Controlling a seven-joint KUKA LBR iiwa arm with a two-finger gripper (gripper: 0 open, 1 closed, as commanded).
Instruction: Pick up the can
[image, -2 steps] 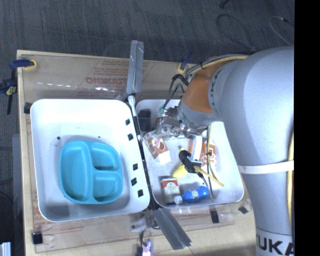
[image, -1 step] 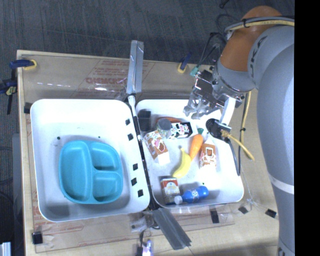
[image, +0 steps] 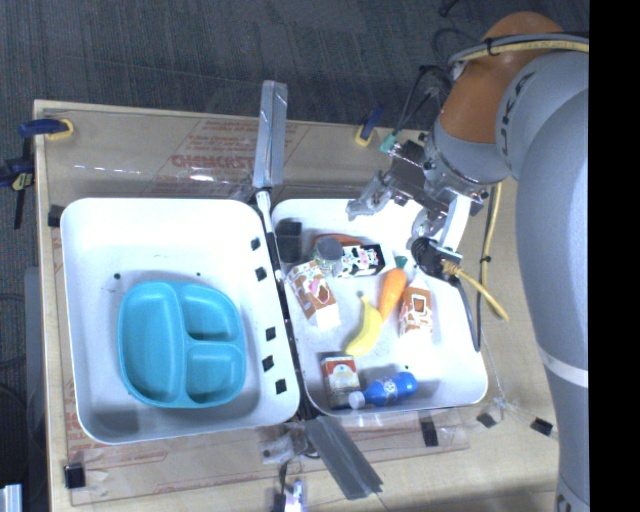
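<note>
The can (image: 330, 248), with a grey round top and a red-orange side, sits in the back left part of the right bin (image: 470, 350). It is wedged between a black object (image: 288, 238) and a black-and-white patterned carton (image: 361, 260). My gripper (image: 392, 218) hangs over the back of the right bin, up and to the right of the can, and does not touch it. Its fingers are spread open and nothing is between them.
The right bin also holds a carrot (image: 392, 292), a banana (image: 365, 326), three small cartons (image: 312, 292) (image: 416, 311) (image: 340, 375) and a blue bottle (image: 389, 388). A blue divided plate (image: 182, 342) lies in the left bin (image: 90, 240).
</note>
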